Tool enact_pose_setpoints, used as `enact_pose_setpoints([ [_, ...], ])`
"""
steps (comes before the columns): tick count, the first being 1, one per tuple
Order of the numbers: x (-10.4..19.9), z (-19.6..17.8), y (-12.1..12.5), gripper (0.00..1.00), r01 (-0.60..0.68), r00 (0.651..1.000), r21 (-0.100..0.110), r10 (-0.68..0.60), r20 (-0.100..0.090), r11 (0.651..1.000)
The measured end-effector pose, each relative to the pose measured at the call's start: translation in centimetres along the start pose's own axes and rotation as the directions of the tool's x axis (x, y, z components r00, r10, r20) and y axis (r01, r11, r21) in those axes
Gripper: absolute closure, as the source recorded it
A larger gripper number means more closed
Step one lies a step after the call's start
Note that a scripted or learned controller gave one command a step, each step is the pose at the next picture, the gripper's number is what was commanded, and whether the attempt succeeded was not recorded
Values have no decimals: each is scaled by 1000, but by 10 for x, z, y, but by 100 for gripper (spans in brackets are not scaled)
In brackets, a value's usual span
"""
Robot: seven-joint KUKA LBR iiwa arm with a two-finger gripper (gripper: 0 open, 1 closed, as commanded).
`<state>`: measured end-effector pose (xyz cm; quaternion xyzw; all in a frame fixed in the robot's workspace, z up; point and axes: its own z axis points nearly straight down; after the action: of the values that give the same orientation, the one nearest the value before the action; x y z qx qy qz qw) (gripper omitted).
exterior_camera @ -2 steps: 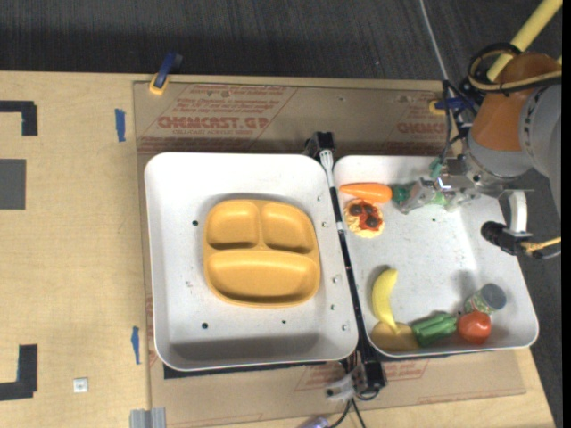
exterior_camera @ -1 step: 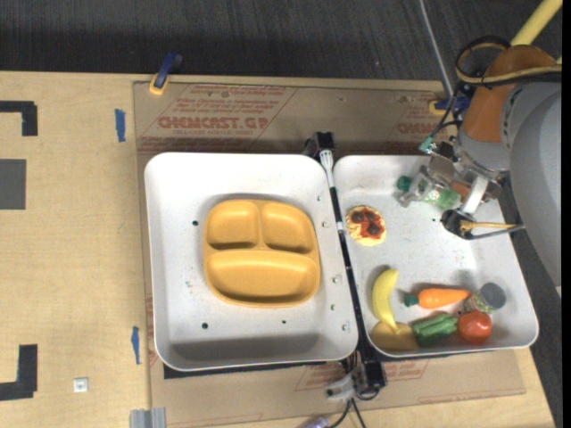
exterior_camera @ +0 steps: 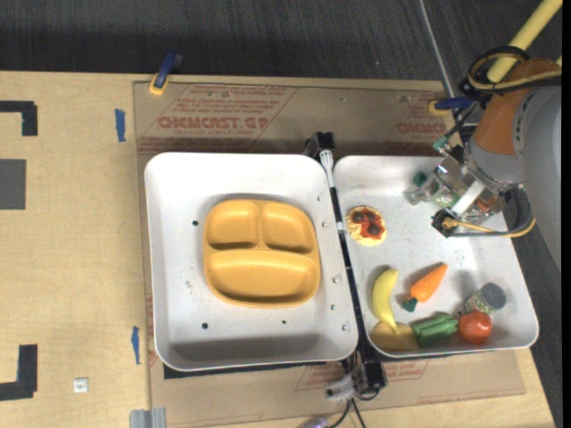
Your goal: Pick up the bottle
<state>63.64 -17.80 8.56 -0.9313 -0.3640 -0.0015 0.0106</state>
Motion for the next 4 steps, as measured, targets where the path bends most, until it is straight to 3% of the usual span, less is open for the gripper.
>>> enact_pose_setpoints([
  [1,1,0,-3,0,-212,977,7,212,1,977],
  [2,14,-2,-50,0,-462,887,-17,462,4,887],
  [3,114,-149,-124,0,-367,930,-19,367,3,930],
  [4,102,-96,-109,0,-505,863,-19,506,2,863],
])
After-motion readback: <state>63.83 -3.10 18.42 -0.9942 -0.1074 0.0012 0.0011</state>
